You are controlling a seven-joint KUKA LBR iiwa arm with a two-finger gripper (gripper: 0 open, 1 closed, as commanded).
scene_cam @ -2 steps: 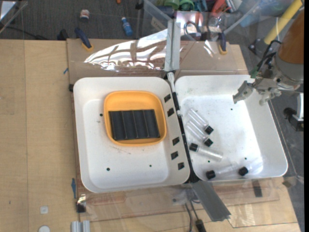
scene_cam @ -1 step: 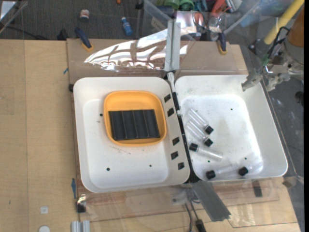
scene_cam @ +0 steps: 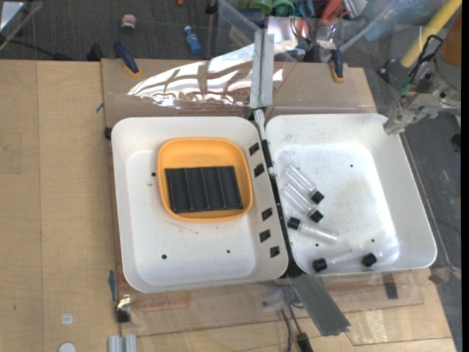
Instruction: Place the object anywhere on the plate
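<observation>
I note clear tubes [scene_cam: 304,189] lying in the right bin [scene_cam: 410,196], beside the orange plate [scene_cam: 205,151]. Gripper [scene_cam: 399,119] state indeterminate. Risk: the tubes, smooth and round, may roll away.

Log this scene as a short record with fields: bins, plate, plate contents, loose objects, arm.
left bin: holds an orange plate
plate contents: black ribbed rectangular block lying flat on it
right bin: several clear plastic tubes with black caps, scattered in the lower half
divider: row of black clips between the bins
arm: at the upper right, above the right bin's far corner
pincer: state cannot be told
</observation>
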